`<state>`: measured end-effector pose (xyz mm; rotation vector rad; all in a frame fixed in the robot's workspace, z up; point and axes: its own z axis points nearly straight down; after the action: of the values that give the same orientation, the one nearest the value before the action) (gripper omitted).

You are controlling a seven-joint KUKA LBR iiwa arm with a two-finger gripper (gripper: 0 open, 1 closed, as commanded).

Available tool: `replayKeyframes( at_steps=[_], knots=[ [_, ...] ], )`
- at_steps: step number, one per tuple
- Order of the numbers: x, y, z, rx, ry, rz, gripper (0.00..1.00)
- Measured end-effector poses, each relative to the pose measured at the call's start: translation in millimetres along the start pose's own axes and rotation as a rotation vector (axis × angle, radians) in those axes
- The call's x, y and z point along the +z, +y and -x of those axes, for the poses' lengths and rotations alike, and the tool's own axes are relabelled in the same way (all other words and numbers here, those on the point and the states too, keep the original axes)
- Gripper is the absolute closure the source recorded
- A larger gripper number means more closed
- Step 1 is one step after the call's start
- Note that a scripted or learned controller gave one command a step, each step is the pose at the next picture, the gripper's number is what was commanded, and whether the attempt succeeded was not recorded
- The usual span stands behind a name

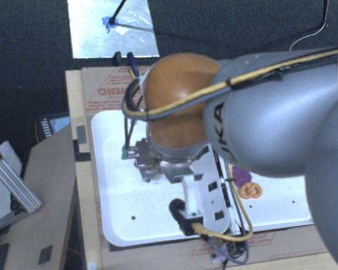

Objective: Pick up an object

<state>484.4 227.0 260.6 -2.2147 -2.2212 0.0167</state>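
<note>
The grey arm with its orange band reaches in from the right and hangs over the left bin. My gripper sits under the wrist, low over the bin's white floor near its middle. The arm's own body covers most of it. No object shows in its hold. An orange pretzel-shaped object lies at the near left of the right bin, just right of the arm's cables. A purple object peeks out right behind it, partly hidden by the arm.
A yellow and black cable bundle hangs from the arm across the divide between the bins. Brown cardboard lies under the bins. A tan side table and an aluminium rail stand to the left.
</note>
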Motion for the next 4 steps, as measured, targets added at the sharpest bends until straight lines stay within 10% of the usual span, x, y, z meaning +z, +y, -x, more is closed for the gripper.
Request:
replayKeyframes(
  at_steps=[1,4],
  knots=[
    [149.0,48.6,-5.6,0.003,-0.002,-0.001,1.0],
    [108.7,52.3,-7.4,0.004,0.006,0.01,1.0]
  ],
)
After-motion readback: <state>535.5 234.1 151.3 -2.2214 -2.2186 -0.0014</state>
